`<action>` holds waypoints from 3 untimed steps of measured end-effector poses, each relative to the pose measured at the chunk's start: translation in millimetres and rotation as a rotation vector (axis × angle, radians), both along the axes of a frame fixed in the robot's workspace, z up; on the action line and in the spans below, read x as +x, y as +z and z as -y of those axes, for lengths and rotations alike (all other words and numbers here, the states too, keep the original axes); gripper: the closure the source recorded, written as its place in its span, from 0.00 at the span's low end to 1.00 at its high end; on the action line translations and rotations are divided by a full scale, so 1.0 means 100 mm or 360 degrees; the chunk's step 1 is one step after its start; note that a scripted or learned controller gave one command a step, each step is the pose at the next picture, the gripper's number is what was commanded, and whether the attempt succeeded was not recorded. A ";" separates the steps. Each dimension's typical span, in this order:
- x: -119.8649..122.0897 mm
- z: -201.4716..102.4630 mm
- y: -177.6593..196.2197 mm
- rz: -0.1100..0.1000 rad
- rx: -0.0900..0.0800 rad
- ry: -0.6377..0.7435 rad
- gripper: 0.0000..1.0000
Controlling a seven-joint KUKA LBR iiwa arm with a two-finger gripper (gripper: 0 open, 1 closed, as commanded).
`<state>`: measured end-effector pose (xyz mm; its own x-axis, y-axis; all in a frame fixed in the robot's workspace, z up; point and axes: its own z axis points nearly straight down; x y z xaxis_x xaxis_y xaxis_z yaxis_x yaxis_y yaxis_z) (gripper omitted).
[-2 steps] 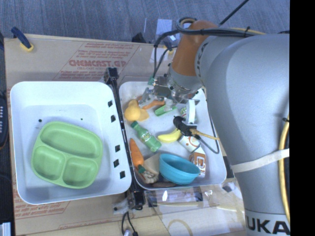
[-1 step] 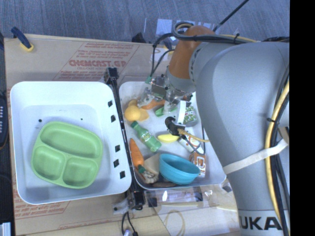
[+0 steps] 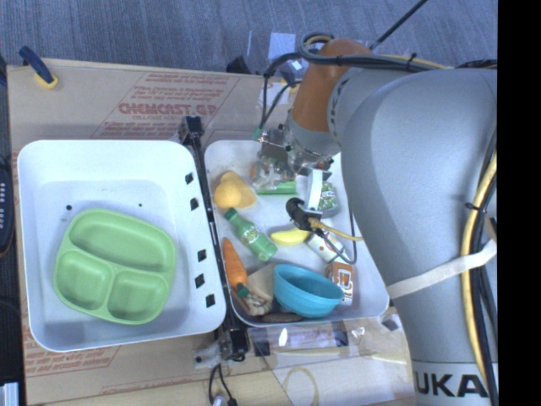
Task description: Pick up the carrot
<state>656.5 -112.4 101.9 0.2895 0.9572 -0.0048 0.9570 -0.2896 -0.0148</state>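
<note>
Carrot, orange and tapered (image 3: 234,264), lies along the left wall of the right-hand shallow white bin (image 3: 365,252), its green-topped end pointing toward the near edge, just beside a round blue plastic bowl (image 3: 306,292). A green plastic bottle (image 3: 251,234) and a yellow pear-shaped toy (image 3: 232,192) lie farther back. The grey arm's gripper (image 3: 279,169) hangs over the bin's far end, well apart from the carrot. A green sectioned plate (image 3: 114,265) sits in the left bin (image 3: 42,163).

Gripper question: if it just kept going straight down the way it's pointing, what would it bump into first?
Probably the flat green item lying right under the gripper in the right bin, though depth is hard to judge. The carrot lies well off that line.
</note>
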 end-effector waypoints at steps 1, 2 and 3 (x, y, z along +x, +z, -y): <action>-0.13 -0.84 0.93 0.0017 -0.0002 -0.0343 1.00; -0.21 -1.20 1.49 0.0011 -0.0012 -0.0816 1.00; -0.40 -1.23 1.58 -0.0007 -0.0021 -0.1131 1.00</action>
<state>616.4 10.3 259.8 0.8437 0.5365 -0.0175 0.5364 -0.8439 -0.0104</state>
